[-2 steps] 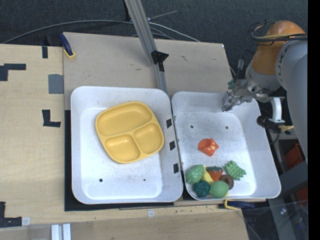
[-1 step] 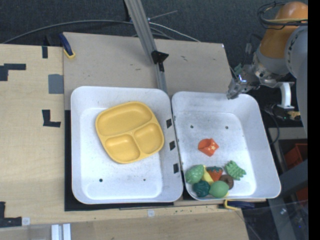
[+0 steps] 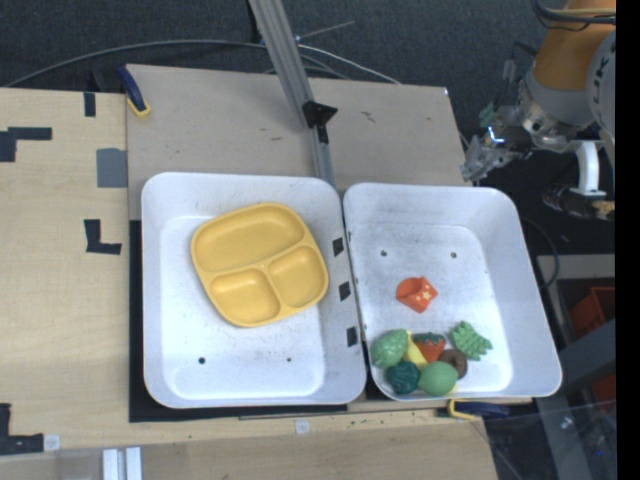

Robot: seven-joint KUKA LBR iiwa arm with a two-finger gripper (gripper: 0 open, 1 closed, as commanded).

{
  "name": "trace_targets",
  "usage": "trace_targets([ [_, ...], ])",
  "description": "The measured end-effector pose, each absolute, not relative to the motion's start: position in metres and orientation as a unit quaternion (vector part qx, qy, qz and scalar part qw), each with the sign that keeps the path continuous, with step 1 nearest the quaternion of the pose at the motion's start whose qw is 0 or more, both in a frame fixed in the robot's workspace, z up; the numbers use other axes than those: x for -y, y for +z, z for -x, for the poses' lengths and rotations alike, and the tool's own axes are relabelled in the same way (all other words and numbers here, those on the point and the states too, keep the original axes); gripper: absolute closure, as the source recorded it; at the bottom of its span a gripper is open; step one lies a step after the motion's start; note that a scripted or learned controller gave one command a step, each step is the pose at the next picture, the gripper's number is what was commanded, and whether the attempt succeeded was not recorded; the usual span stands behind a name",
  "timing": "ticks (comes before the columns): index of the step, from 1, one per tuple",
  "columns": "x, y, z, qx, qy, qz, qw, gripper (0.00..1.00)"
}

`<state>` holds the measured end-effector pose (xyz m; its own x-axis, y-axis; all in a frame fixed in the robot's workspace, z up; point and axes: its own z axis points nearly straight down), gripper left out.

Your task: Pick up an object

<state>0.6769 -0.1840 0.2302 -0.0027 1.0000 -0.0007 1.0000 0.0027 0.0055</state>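
Camera view is showing me poised off the bench, beyond the far right corner of the right-hand shallow white bin (image 3: 505, 208), with my pincer (image 3: 478, 156) hanging over dark floor, not over either bin. I cannot tell how my pincer is set; it is too small and cluttered to read, and I am seeing nothing carried in it.

Going from near to far: nearest the camera, and farthest from my pincer, a cluster of small plastic toy foods (image 3: 425, 358), green, red and brown, is crowding the right bin's near edge. Closer to my pincer, a small orange-red block (image 3: 417, 292) is lying alone mid-bin, the easiest target, I judge. Well off to my pincer's side, a yellow three-compartment plastic plate (image 3: 260, 263) is resting in the left-hand white bin (image 3: 160, 268).

Nothing is lifted yet: approach, descent, closing and raising are all remaining.
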Motion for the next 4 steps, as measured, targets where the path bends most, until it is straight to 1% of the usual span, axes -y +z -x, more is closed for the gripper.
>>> trace_targets([
  [1,0.183,0.295,-0.678,-0.708,0.002,-0.706,0.003,1.0],
  [2,0.131,0.273,-0.669,-0.709,-0.0005,-0.705,-0.001,1.0],
  [3,0.086,0.258,-0.653,-0.709,-0.0009,-0.705,-0.001,1.0],
  [4,0.038,0.241,-0.644,-0.709,-0.001,-0.705,-0.002,1.0],
])
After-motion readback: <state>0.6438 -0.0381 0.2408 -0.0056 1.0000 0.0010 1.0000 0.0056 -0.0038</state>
